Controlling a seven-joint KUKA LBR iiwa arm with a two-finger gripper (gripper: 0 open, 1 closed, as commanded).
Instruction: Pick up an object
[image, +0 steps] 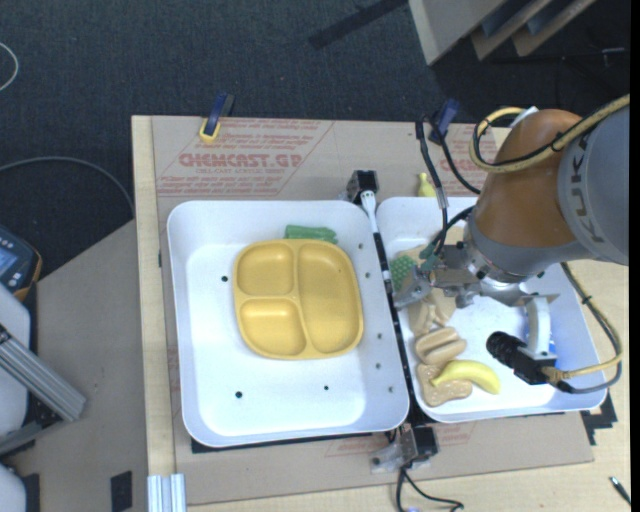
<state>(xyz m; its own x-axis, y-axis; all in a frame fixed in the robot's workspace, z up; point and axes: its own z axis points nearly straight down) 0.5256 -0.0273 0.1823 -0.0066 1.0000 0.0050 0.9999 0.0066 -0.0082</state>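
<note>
Several toy foods, a banana (472, 374) among them, crowd the right bin (575, 395). The gripper (428, 283) hangs low over them, likely seeking one; its grasp cannot be told.

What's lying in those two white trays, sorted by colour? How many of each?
Yellow: 2, a divided plate and a banana
Green: 2, a flat piece behind the plate and a small lump by the arm
Tan: 2, bread-like pieces
Total: 6 that I can make out; the arm may hide more.
</note>
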